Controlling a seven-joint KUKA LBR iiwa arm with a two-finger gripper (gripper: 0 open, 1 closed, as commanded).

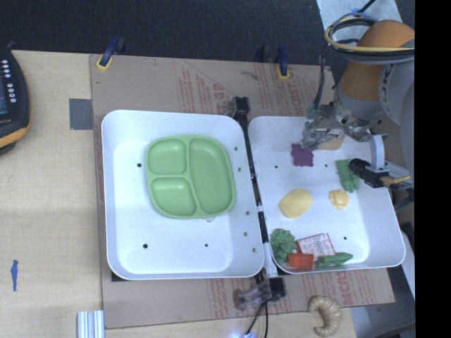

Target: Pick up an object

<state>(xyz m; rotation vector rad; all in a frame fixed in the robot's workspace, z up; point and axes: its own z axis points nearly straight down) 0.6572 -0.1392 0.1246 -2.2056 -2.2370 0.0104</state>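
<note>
My gripper [318, 136] hangs low over the far edge of the right bin [380, 220], just right of a purple bunch of grapes [302, 155]. A small tan piece [332, 144] lies right beside the gripper, partly hidden by it. Further forward in this bin are a yellow lemon-like lump [295, 203], a small yellow piece [339, 198] and a green leafy piece [346, 174]. Along the bin's near edge sit a broccoli floret [282, 241], a red and white packet [316, 245], a red piece [300, 261] and a green pod [332, 260].
The left bin [127, 245] holds a light green divided plate [190, 176]. A tan croissant-shaped thing [326, 314] lies on the bench in front of the right bin. A handheld controller [10, 97] rests at the bench's left edge.
</note>
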